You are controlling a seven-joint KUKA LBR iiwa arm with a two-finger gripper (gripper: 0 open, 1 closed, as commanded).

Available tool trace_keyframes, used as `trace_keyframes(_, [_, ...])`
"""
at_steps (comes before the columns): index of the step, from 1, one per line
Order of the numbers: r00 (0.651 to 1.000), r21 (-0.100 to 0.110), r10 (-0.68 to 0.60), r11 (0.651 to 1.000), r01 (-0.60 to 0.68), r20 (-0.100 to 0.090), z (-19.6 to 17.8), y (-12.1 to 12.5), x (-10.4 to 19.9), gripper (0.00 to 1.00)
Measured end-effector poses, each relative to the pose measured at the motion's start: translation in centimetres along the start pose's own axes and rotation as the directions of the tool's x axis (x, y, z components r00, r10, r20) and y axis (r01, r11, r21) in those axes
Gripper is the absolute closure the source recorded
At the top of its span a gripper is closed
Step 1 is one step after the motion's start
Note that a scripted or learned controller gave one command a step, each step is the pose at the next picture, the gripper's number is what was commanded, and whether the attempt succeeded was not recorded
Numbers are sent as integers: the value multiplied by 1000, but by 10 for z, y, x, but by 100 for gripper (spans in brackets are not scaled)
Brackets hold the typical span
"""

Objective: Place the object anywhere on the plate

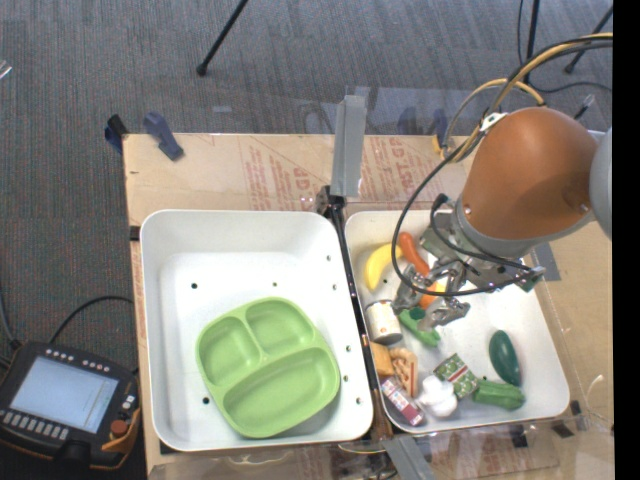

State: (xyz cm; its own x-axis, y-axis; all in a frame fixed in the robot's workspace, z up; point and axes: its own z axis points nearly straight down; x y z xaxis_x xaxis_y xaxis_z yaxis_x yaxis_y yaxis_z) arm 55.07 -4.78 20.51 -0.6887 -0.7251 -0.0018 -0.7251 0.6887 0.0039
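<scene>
The bench [260, 173] is a pale board top with faint red printing across it, and it stands on grey carpet [120, 48]. Two shallow white bins rest directly on it side by side, the left bin [165, 268] and the right bin [550, 353], with their inner rims meeting along a dark seam near the middle. At the bench's far left corner sits a small blue-grey clip [162, 133], and a grey upright bar [349, 148] rises from the far edge just behind where the bins meet.
</scene>
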Motion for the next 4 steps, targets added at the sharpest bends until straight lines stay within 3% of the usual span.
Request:
trace_keyframes(1, [988, -2, -152, 988, 152, -2, 20, 52, -31, 100])
trace_keyframes(2, [922, 1, -388, 922, 388, 0, -6, 108, -61, 100])
trace_keyframes(3, [756, 0, -655, 756, 655, 0, -31, 141, -115, 100])
trace_keyframes(4, [757, -2, -653, 757, 653, 0, -30, 140, -114, 0])
